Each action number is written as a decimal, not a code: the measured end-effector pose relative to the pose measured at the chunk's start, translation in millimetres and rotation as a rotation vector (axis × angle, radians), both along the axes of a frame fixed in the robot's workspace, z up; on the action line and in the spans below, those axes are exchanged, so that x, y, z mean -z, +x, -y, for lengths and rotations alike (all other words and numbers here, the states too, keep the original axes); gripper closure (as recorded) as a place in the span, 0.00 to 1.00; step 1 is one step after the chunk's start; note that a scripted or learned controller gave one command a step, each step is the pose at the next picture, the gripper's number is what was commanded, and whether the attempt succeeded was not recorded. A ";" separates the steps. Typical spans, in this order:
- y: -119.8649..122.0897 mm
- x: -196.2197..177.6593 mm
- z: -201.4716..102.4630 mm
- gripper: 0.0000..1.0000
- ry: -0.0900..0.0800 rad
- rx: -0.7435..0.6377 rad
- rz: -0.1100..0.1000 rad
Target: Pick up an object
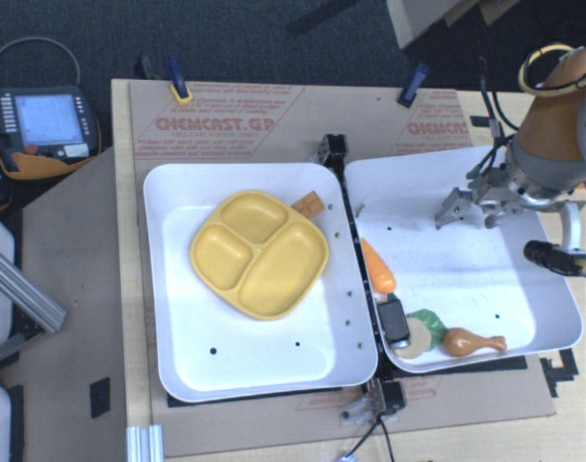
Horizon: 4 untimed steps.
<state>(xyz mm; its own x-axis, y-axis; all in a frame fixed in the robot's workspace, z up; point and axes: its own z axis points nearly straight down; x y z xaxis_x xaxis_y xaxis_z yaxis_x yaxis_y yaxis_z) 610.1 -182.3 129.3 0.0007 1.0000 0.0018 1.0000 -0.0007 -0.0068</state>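
Spread and holding nothing, the pincer (471,208) is seen over the right bin (523,287), well apart from the carrot (377,268) and drumstick (471,341) inside it.

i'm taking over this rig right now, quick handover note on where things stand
Claw: over the upper part of the right white bin, nothing seen between its fingers.
Right bin: orange carrot-shaped toy and small black rectangular block at its left wall; green and beige round piece and brown drumstick-shaped toy near its front edge.
Left white bin: yellow divided plastic plate.
Done: nothing lifted. Left: grasp one object.
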 end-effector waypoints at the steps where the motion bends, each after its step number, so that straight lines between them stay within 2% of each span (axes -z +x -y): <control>1: 2.8 39.8 2.2 0.00 -0.006 0.000 0.012; 2: 7.8 22.7 0.1 1.00 -0.004 -0.002 0.028; 3: 13.4 -21.6 0.0 1.00 -0.005 -0.002 0.014; 4: 16.7 -87.0 1.0 1.00 -0.006 -0.002 0.017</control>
<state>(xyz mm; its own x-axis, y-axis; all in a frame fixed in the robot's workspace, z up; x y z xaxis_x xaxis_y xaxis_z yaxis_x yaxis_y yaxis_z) 626.8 -183.2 216.3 -0.0015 1.0000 -0.0038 0.9999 0.0015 0.0099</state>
